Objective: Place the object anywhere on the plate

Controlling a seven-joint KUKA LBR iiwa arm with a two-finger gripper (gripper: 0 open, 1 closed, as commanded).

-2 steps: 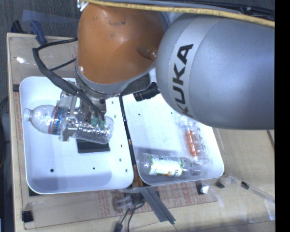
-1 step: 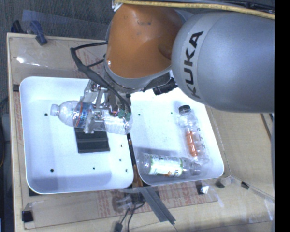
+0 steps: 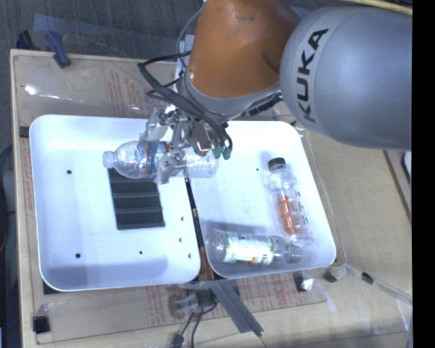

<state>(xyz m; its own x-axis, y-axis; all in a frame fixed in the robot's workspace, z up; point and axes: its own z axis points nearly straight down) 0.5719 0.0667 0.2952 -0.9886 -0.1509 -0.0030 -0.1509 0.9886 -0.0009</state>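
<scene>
Camera view: hand (image 3: 175, 145) clamps a clear water bottle (image 3: 134, 159) above the dark plate (image 3: 138, 201).

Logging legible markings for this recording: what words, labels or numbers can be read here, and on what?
"KUKA": black letters on the grey arm casing.
Faint red print on the bench: too blurred to read.
Labels on the held bottle, the orange-label bottle and the green-label bottle: too small to read.
</scene>
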